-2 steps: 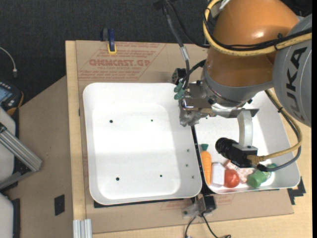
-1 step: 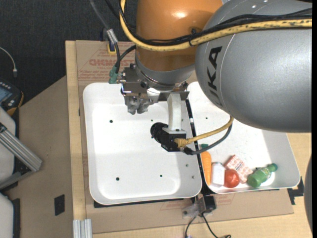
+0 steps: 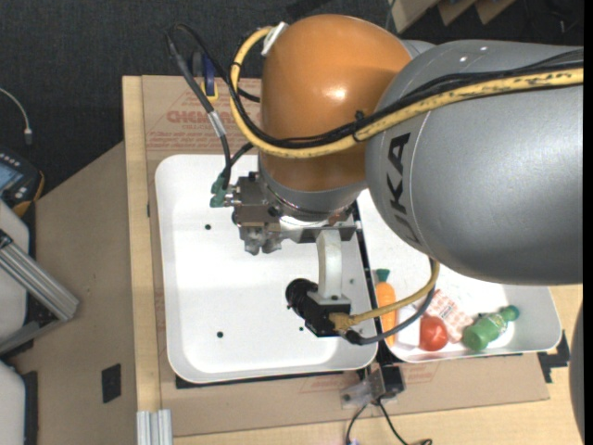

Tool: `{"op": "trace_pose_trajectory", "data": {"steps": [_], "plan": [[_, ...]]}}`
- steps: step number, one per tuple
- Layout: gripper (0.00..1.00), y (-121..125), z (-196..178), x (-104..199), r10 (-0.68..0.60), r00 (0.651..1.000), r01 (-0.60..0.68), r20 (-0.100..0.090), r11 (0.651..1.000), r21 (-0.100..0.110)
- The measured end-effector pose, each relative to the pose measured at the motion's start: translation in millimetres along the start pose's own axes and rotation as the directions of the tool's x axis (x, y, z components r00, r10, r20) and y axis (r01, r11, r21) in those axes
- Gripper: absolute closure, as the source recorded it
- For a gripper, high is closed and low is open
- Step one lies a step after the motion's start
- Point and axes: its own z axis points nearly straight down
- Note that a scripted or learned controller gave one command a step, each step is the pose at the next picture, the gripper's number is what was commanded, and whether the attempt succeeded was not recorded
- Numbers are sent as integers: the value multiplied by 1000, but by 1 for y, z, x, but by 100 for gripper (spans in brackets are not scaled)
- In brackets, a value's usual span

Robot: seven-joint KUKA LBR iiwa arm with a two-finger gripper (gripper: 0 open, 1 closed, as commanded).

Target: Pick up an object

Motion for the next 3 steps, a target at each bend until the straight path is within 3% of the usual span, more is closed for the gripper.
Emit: {"op": "trace_pose_trajectory", "data": {"steps": [1,2,3], "plan": [[100,2,76,-79,11,1000,-11,3,1000,3],[0,2,72,-73,3,1000,-3,-2,1000,-7],[0,2,-28,-17,-6,1000,6,-8,1000,-18]]}}
